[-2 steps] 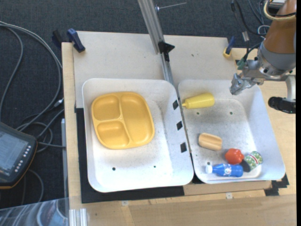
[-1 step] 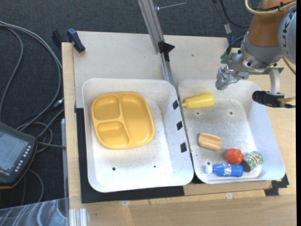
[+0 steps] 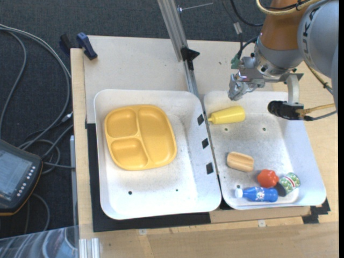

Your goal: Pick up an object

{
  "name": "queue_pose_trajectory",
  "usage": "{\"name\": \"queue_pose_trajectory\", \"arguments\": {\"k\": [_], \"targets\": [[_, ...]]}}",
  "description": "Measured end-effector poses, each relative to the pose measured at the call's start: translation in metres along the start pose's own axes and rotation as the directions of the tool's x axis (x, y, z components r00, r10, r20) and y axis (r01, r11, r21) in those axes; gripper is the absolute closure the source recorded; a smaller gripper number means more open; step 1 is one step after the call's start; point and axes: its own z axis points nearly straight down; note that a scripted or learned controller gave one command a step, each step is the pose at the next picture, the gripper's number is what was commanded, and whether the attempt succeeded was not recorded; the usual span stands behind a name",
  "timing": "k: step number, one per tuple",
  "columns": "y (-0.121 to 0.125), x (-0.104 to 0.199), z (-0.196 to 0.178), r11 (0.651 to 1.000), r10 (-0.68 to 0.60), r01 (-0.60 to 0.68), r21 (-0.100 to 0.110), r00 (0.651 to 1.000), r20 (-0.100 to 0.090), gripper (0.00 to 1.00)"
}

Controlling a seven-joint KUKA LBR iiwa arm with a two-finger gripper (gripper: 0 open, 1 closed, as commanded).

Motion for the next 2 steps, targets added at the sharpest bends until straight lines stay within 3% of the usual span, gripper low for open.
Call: {"name": "queue_pose_trajectory", "arguments": {"k": [2], "targets": [[0.02, 0.098, -0.004, 1.0, 0.002, -0.002, 0.002, 1.0, 0.001, 1.0]]}}
